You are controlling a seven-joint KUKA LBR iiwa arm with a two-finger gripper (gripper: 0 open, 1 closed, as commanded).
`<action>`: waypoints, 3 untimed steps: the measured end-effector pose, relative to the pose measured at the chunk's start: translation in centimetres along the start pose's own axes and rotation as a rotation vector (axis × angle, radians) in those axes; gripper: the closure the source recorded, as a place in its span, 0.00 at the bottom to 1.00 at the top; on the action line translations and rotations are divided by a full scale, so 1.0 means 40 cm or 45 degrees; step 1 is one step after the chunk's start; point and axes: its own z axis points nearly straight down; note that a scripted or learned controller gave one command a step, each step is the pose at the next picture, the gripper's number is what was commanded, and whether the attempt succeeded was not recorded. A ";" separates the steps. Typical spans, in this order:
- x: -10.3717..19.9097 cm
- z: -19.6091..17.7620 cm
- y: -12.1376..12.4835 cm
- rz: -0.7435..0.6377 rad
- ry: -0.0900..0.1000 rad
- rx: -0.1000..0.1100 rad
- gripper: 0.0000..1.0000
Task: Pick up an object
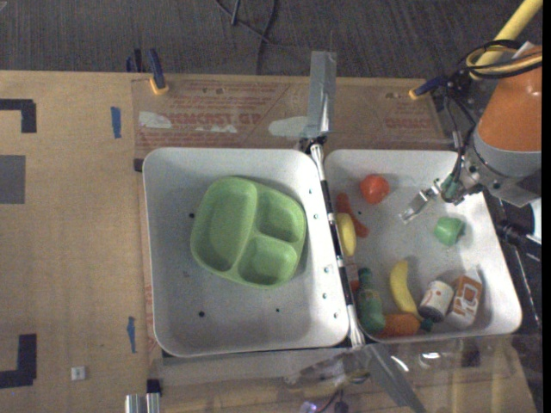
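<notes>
Fingers [408, 212] parted a little, bare metal, nothing between them, hanging over bare white floor in the middle of the right bin [499, 256]. Gripper [415, 205] reaching in from the right under the orange band of the arm [510, 119].

Nearest, along the front wall of that bin: a dark green bottle-shaped toy [370, 306], an orange piece [401, 323] touching it, a white-and-brown can [436, 299] and an orange-and-white carton [466, 300] side by side. Just behind, a yellow banana [400, 284], curved and lying flat. Farther back, a pale green cup [448, 230] just right of the fingers, apart from them. Against the left wall, a yellow lump [346, 233] with a red strip [348, 206] beside it. Farthest, a round orange-red ball [374, 188], left of the gripper and clear of it.

In the left bin [168, 299], a light green divided plate [250, 231], three compartments, set askew.

Beneath both, a brown board bench [69, 256] with blue tape strips [115, 122], black corner marks [21, 114] and a blue-and-orange clamp [153, 70] at the far edge. Beyond, dark carpet [103, 11] with a black cable [250, 3] looped across it
</notes>
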 end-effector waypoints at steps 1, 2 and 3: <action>0.100 -0.109 -0.004 -0.032 0.001 0.000 0.00; 0.180 0.104 -0.222 -0.112 0.004 0.003 0.00; 0.072 -0.124 0.091 0.114 0.000 0.000 0.00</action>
